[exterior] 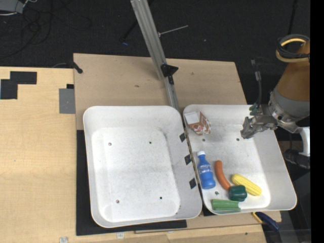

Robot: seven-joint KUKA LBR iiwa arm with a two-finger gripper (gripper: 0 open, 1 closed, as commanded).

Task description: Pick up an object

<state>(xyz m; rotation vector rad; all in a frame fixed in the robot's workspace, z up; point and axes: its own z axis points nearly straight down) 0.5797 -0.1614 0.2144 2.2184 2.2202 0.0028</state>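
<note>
Objects for picking lie in the right bin (283, 181), lower right of the frame: a blue bottle (205, 171) against its left wall, an orange sausage-shaped piece (221, 174), a yellow corn cob (246, 185), a dark green rounded block (237, 193) and a green pod (225, 205). A small red-and-white carton (197, 123) sits upper left in that bin. The gripper (246, 131) hangs over the bin's upper right, holding nothing; its opening cannot be judged. The left bin (96, 161) is smooth white plastic.

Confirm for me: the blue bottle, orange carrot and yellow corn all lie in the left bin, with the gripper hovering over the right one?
Not quite. The camera view shows the blue bottle, orange carrot and yellow corn in the right bin, not the left. The gripper does hover over the right bin.
</note>
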